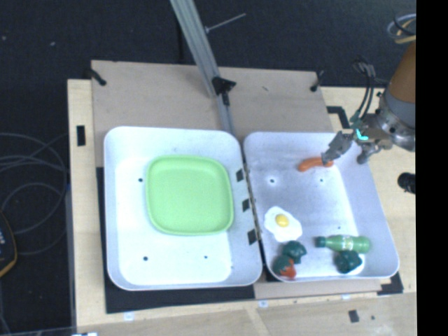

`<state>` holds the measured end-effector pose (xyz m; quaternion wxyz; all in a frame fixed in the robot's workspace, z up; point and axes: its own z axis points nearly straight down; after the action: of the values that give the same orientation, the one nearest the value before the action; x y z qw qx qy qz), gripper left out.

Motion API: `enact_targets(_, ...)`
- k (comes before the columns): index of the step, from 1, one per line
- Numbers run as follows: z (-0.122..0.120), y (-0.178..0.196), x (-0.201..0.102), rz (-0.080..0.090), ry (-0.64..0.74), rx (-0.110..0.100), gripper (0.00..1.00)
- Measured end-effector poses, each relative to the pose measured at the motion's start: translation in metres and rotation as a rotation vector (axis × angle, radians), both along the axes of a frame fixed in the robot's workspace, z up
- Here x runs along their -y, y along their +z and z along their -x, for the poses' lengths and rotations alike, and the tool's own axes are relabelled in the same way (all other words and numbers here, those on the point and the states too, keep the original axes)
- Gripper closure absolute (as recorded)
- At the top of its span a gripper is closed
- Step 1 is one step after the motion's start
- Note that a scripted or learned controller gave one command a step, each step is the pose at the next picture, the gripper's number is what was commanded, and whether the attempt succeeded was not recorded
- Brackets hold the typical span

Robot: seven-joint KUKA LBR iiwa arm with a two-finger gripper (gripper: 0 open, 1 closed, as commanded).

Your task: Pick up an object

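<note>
Over the right bin's (364, 187) far edge: gripper (348, 148) spread, nothing between its fingers, one tip just beside the orange carrot (314, 164). Carrot lies flat near the bin's far wall, long axis running left-right, well apart from the other pieces. Looks like a plastic toy, so likely light, stiff, smooth and prone to roll or slip. Best hold judged across its thicker middle, fingers either side of the narrow width. Near end of bin: fried egg (282, 223), green bottle (343, 243), two dark green vegetables (290, 253). Left bin (126, 152) carries a green plate (189, 194). Nothing lifted yet.
</note>
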<state>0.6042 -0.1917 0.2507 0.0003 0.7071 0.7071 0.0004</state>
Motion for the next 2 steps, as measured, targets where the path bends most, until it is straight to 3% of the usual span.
enact_targets(1,0.0,0.0,0.0,0.0,0.0,0.0,0.0)
enact_targets(2,0.002,-0.044,-0.005,0.0,0.0,-0.004,0.0)
